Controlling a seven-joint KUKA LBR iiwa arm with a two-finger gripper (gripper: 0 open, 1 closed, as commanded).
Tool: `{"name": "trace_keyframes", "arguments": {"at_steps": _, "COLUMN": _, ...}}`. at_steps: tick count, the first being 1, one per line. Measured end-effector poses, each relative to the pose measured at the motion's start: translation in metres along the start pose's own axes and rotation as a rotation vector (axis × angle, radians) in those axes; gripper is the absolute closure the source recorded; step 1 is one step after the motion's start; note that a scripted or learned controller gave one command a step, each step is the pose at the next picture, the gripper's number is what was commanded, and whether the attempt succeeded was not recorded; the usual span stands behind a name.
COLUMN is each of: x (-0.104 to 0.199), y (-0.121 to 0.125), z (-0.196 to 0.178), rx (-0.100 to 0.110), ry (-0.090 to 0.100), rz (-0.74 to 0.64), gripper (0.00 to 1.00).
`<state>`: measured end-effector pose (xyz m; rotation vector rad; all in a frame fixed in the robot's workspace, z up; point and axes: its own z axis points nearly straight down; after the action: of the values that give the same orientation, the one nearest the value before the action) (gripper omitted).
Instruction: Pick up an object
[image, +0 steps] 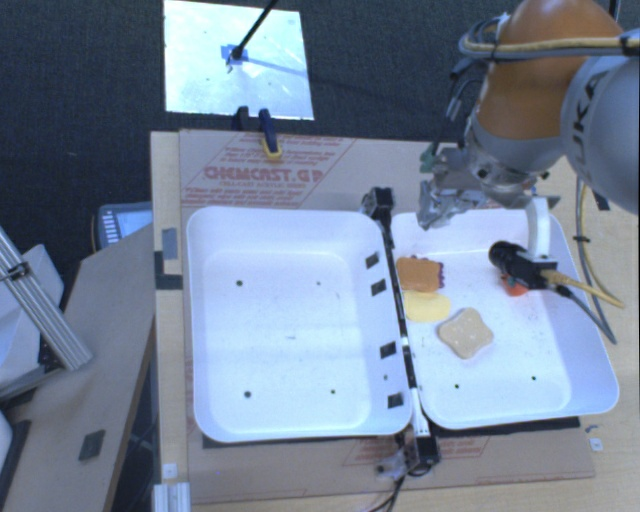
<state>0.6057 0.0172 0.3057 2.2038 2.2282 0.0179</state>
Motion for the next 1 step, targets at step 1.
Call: {"name": "trace_keyframes", "arguments": {"at_steps": 1, "x": 0.0714, "y": -0.0549, "z": -0.0183, "rx": 0.011, "ry": 0.002, "rz": -0.002, "gripper": 1.0}}
